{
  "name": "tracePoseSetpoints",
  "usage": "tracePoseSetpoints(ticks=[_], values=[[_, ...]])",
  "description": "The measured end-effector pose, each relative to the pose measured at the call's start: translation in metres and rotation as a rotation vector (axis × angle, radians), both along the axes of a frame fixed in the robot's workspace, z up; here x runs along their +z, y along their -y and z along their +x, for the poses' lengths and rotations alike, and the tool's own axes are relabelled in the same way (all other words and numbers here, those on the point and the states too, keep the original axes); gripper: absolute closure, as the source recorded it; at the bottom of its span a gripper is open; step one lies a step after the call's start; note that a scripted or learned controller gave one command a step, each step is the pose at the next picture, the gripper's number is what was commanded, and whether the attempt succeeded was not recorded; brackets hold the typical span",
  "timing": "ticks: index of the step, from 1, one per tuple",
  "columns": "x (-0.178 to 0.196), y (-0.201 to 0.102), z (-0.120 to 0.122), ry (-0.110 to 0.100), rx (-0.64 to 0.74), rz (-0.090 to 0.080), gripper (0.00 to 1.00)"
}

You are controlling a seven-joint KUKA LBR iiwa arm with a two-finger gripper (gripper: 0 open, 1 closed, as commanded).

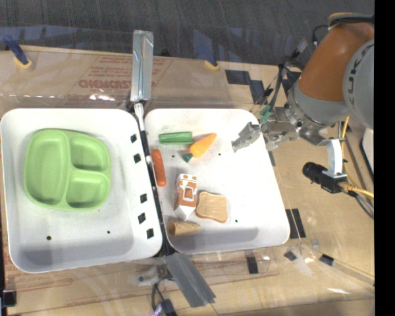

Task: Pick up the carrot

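**Carrot lies in the right bin, gripper hangs at the bin's edge**

The carrot (pixel 203 144) is a small orange toy with a tapered body and a dark green stub at its lower left end. It lies tilted in the upper part of the right bin (pixel 263 196), just below a green cucumber (pixel 176 137) and apart from it. A red sausage (pixel 158 167) lies to its left, near the wall between the bins. Lower in the same bin are a small carton (pixel 187 191), a slice of bread (pixel 212 207) and a brown cone piece (pixel 184 228). The left bin (pixel 13 176) bears a green divided plate (pixel 67 170).

The gripper (pixel 245 137) is over the right bin's upper right corner, well to the right of the carrot. Nothing is between its fingers; whether they are open or closed I cannot tell.
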State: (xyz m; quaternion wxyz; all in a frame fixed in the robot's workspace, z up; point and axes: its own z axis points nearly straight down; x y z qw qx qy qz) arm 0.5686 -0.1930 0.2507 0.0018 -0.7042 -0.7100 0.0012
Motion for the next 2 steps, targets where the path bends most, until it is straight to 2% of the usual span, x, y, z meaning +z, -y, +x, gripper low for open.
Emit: tracePoseSetpoints(ticks=[1, 2], values=[[-0.151, -0.03, 0.056, 0.016, -0.023, -0.004, 0.0], [-0.157, -0.049, 0.089, 0.006, 0.06, -0.001, 0.0]])
